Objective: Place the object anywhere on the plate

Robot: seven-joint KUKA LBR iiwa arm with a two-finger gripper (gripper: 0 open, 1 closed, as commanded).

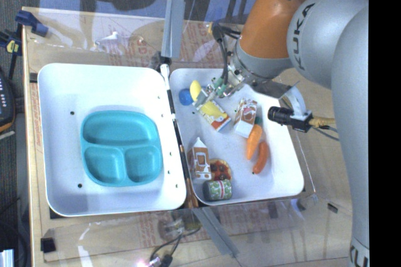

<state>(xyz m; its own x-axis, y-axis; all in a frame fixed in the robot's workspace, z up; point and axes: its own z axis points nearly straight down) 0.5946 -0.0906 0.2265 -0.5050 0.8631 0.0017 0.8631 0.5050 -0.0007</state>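
One plate [120, 148] lies well left of my gripper [212, 94], across the bin wall [170, 114]; grip state indeterminable.

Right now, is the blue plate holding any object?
No. The blue plate in the left bin shows three bare compartments; the toys lie in the right bin.

The arm [313, 27] runs out past the right edge, so its base is cut off. The end effector [216, 91] is a small cluttered tangle over the right bin [282, 187]; its fingers are too small to read. Beneath it, the yellow object [195, 90] is partly covered, and the yellow-and-red packet [215, 115] has its upper end hidden too. The carton's [200, 160] print is blurred. At the left edge, a dark device [5, 103] is sliced off.
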